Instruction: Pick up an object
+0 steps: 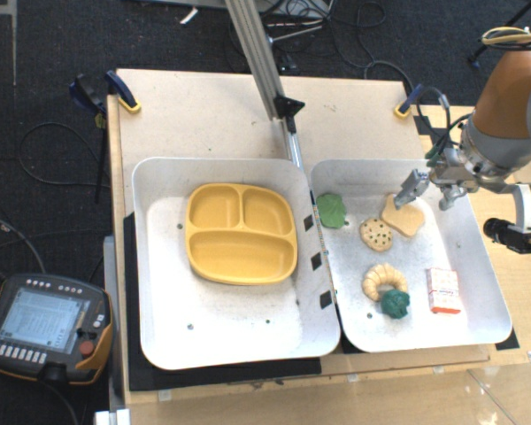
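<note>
L to R across the desk (203,122). Left bin (159,326) carries a yellow divided tray (242,234), three compartments, sitting flat, nothing in it that I can see. Not likely the pick target; too wide for the jaws.

Right bin (478,317) has the small stuff. Nearest the divider: green broccoli-like piece (331,210). Next, a speckled cookie (376,234), flat, approx. round. Just beside it, up and to the right, a tan bread-like slice (404,219), tilted, its long axis running roughly lower-left to upper-right. Below those, a pale croissant-shaped piece (384,280) touching a dark teal lump (395,304). Further right, a small white and red box (443,291), long axis approx. top to bottom, well apart from the rest.

Gripper (432,189) comes in from the right edge on the grey arm w/ orange band. Jaws look spread apart w/ nothing between them: one finger tip sits at the top-left edge of the bread slice, the other off to its right over bare bin floor.

Key relation: the bread slice lies just below and slightly left of the jaws' midpoint, so it's the nearest candidate by far. Judgement: jaws straddle the slice's upper end rather than its middle; a small shift down-left before closing would likely centre it. Risk: a flat slice may slip out or get pushed into the cookie.
</note>
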`<state>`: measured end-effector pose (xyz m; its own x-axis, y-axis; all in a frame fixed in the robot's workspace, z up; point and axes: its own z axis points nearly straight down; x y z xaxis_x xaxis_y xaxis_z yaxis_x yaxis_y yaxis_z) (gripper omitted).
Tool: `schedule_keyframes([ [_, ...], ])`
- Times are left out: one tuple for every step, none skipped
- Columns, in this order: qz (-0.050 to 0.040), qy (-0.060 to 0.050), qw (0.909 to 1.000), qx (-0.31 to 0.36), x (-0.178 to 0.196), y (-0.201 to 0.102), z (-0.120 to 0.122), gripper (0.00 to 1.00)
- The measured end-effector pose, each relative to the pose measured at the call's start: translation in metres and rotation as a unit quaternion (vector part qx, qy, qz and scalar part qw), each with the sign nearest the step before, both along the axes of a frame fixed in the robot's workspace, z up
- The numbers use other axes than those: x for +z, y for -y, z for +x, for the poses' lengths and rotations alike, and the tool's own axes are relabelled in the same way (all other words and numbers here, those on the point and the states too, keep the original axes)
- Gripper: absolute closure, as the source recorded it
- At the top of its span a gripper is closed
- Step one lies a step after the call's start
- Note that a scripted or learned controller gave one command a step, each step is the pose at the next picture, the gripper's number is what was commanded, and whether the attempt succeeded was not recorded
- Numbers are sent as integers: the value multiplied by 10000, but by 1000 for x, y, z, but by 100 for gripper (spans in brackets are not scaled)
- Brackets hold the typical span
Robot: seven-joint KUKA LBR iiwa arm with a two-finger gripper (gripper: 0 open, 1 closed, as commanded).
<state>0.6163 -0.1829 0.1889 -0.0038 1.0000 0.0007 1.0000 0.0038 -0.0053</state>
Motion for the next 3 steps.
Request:
schedule_keyframes([
  [-2,5,10000,-7,-44,-4,-1,0],
  [-16,62,10000,-15,-89,-4,2,0],
  [-23,91,10000,-12,-77,-4,4,100],
])
